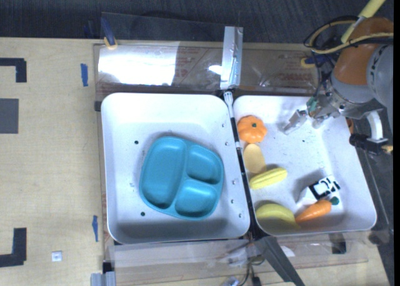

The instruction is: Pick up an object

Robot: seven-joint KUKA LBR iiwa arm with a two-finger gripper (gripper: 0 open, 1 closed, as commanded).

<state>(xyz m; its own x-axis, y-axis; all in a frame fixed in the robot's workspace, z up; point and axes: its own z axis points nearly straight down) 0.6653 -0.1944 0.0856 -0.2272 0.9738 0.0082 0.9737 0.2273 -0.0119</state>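
My gripper (303, 120) hangs over the far part of the right bin (356, 172), below the grey wrist with its orange band (351, 66). Its fingers stand spread, with nothing between them. A small orange pumpkin (252, 129) lies to its left by the bin's left wall. Nearer the front lie a pale yellow piece (254, 157), a yellow corn-like piece (268, 177), a yellow-green fruit (275, 213), an orange carrot (313, 210) and a small black-and-white object (324, 188). None of them touches the gripper.
The left bin (119, 122) holds a blue divided plate (181, 177). A metal divider (232, 57) stands behind the bins, with clear plastic sheeting beside it. Cables loop above the arm at the top right.
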